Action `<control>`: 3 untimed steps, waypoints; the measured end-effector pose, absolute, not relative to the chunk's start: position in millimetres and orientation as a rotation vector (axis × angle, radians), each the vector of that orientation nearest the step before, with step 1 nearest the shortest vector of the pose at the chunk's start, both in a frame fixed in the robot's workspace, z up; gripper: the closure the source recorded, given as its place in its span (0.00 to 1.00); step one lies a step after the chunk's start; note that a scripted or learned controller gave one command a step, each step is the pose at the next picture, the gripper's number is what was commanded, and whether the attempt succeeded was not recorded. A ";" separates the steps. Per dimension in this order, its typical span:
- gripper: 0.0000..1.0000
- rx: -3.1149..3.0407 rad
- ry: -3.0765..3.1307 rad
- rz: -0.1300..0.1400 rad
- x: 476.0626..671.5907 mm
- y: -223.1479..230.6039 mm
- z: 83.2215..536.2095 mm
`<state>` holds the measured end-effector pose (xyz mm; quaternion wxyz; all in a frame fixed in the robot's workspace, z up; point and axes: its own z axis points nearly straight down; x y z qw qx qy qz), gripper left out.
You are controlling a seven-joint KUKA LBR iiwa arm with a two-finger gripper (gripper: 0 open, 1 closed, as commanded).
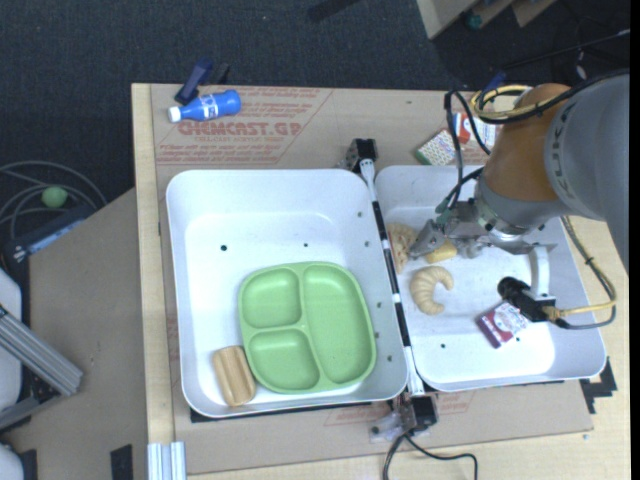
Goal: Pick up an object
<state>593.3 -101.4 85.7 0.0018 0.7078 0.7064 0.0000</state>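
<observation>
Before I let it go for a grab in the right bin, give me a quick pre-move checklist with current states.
1. Gripper over the right bin: ok, near its left wall.
2. Target close by: ok, the croissant lies just below the gripper.
3. Nothing between the fingers: cannot tell.
4. Finger opening: cannot tell.
5. Neighbours near the croissant: not ok, a yellow piece sits right beside the gripper; the red packet lies apart.
6. Left bin's green tray and bread stick out of the path: ok.

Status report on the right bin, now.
Gripper low in right bin, nothing visibly held. Croissant just below it, free. Red packet nearby, clear of the path.
</observation>
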 end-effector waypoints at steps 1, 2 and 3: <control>0.00 2.223 2.222 -0.001 587.2 -101.2 84.9; 0.00 2.224 2.222 -0.001 579.1 -92.9 84.5; 1.00 2.223 2.221 0.000 579.6 -92.7 94.5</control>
